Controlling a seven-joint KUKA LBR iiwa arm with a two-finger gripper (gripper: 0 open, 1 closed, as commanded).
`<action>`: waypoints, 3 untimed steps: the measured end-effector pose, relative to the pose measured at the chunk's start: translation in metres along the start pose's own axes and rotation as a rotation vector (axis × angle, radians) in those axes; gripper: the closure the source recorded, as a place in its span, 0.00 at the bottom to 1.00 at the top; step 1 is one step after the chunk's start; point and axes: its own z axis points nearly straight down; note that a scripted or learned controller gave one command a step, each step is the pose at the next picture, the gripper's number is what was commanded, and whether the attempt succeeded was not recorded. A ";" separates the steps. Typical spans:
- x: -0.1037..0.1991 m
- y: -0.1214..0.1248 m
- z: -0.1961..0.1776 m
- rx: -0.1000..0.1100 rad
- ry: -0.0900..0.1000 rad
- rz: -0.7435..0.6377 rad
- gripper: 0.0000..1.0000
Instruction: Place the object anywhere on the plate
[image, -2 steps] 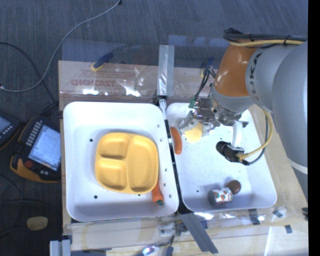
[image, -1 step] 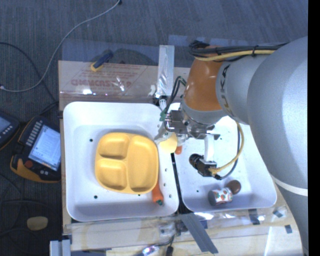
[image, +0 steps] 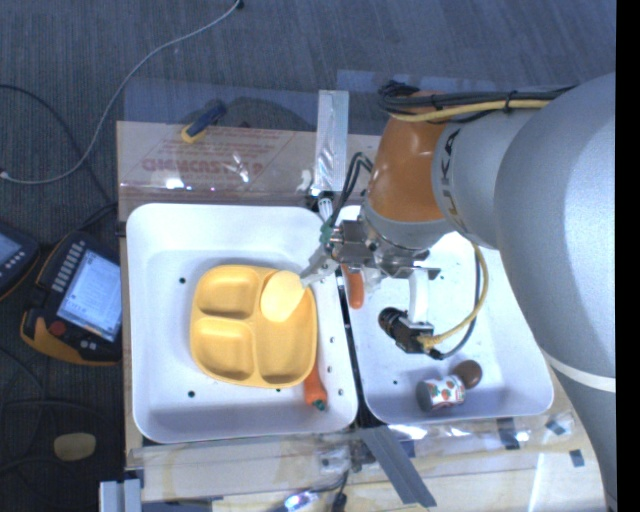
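Note:
A yellow plate (image: 240, 340) with three compartments lies in the left bin (image: 160, 250). A pale yellow rounded object (image: 282, 297) rests in the plate's upper right compartment. My gripper (image: 346, 262) hangs over the divide between the two bins, just right of the plate's upper right corner, largely hidden under the wrist. A short orange piece (image: 355, 288) shows directly below the gripper at the divide; whether it is held is unclear. Another orange carrot-like piece (image: 315, 388) lies in the left bin against the plate's lower right edge.
The right bin (image: 510, 350) holds a small can (image: 440, 393) and a brown rounded object (image: 468, 375) near its front. A black cable connector (image: 397, 327) with a yellow cable hangs from the arm. A tablet (image: 88, 295) sits left of the bench.

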 end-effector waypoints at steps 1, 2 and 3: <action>0.001 0.000 -0.008 0.003 0.000 -0.001 1.00; 0.036 -0.009 0.000 -0.001 0.000 -0.261 1.00; 0.036 -0.060 0.000 -0.001 -0.001 -0.472 1.00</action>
